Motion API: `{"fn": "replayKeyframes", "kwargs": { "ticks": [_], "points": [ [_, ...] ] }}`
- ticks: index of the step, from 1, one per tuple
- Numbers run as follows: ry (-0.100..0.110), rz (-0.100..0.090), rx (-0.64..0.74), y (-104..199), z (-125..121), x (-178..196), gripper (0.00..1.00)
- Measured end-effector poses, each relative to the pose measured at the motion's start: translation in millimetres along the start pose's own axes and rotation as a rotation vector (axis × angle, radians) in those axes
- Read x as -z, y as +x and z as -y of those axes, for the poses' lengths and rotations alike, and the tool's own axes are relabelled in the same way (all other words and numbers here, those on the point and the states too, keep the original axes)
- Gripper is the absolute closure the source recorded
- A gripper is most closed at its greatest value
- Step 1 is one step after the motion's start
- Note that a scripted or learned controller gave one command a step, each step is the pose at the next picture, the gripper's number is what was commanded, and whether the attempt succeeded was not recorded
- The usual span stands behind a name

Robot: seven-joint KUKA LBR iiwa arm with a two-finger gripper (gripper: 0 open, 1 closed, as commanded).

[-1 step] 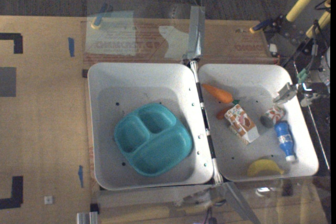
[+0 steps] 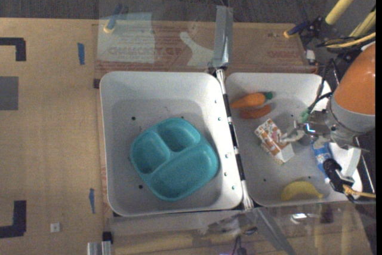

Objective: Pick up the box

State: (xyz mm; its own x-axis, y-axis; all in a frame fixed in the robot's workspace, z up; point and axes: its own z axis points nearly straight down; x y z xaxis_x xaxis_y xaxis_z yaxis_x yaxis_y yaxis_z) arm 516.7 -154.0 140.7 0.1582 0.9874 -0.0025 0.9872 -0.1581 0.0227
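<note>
The left bin (image 2: 113,128) holds a teal divided plate (image 2: 173,158). In the right bin (image 2: 262,188) the box (image 2: 273,139), small, white with red and orange print, lies tilted mid-floor, a carrot (image 2: 250,100) beyond it, a banana (image 2: 301,190) nearer, bare floor to its left. The gripper (image 2: 296,133) sits at the box's right edge; whether it grips the box I cannot tell.

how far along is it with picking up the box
Done: the arm has reached into the right bin, and the gripper sits at the right edge of the box. In hand: closing in on the box; whether it is gripped cannot be told from this view. Left: the lift itself, since the box lies on the bin floor, tilted, between the carrot and the banana.
</note>
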Motion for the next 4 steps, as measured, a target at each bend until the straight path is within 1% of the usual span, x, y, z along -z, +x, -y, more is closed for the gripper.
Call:
{"fn": "replayKeyframes", "kwargs": {
  "ticks": [1,2,3,4],
  "points": [
    [0.025,-0.004,0.033,47.0,46.3,-20.4,0.00],
    [0.021,-0.002,0.015,62.0,-22.8,-51.0,0.00],
    [0.027,0.000,-0.041,68.1,-94.3,-55.3,0.00],
    [0.020,0.000,-0.089,16.3,-75.9,-54.6,0.00]
  ]
}}
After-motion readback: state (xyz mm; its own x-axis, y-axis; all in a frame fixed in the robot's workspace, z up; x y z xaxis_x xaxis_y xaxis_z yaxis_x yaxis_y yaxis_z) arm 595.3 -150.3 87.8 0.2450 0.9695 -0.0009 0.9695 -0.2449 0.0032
